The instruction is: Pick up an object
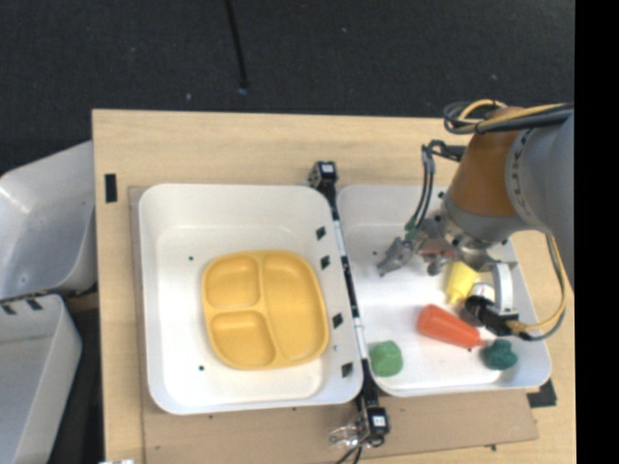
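Pale wooden worktop (213,148) carrying two shallow white bins side by side. In the left bin (155,259), a yellow divided plate (263,309) lying flat near the middle, three compartments facing up.

Reaching in from the right, over the right bin (372,211): grey arm (542,177) with its orange band, bent down toward the bin's upper half. Gripper (395,257) low over the white floor there, slanted and pointing toward the divider between the bins, just short of it. Jaws grey, small and blurred against the white; cannot tell whether spread or pressed together. No piece visible between them, and none touching the tip. Cannot tell either whether the tip meets the bin floor or hangs just above it.

Loose pieces all in the right bin, toward the lower half of the view. Yellow piece (460,280) closest, just beside the wrist on the side away from the divider, partly overlapped by the robot's own hardware. Orange carrot-shaped piece (447,326) below that, lying slantwise, thick end toward the divider. Green lump (387,358) near the front corner by the divider, well apart from the gripper. Dark teal lump (500,356) at the opposite front corner, just beside the narrow end of the orange piece.
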`<move>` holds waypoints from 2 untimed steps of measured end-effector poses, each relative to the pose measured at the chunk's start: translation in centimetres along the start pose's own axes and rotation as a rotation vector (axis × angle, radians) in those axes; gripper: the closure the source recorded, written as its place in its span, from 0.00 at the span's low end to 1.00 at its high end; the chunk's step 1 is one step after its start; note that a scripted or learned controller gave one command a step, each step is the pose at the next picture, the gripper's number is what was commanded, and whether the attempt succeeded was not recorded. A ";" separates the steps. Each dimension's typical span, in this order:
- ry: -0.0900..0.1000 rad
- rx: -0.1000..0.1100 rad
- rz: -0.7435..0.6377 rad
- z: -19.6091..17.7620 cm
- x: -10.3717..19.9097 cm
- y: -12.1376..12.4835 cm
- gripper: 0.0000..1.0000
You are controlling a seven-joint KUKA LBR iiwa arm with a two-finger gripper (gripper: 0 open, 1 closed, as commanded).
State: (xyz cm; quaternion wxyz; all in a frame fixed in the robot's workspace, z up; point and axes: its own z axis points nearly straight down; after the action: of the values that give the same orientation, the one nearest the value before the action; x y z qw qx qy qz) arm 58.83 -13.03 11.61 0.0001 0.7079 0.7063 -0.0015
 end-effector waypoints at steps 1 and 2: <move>0.000 0.000 0.001 1.6 -0.1 0.0 0.00; 0.001 -0.004 0.004 0.5 -0.2 0.1 1.00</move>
State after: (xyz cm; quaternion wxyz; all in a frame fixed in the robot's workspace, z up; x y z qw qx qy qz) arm 58.97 -13.19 11.13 0.0011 0.7092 0.7050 0.0003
